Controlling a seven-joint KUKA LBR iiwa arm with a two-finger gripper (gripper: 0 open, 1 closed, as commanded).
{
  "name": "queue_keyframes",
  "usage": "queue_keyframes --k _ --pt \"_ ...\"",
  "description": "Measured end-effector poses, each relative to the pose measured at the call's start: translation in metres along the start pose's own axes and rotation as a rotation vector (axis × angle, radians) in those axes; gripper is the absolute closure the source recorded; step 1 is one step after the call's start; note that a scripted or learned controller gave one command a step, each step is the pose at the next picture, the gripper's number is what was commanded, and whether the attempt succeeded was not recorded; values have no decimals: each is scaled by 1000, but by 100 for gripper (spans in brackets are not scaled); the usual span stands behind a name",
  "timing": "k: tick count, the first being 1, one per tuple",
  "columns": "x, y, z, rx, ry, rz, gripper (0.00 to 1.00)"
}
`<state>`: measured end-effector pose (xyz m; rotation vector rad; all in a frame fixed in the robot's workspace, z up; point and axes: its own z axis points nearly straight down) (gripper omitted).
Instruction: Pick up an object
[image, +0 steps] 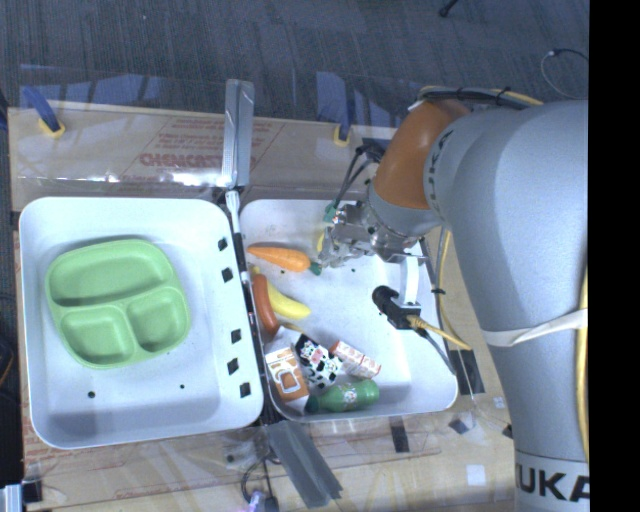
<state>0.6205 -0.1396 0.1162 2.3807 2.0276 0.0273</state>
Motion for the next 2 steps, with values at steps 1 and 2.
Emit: queue_keyframes --k 1,2 --pt "0 0 0 0 0 0 0" --pt "-19 40 24 23 -4 17 0"
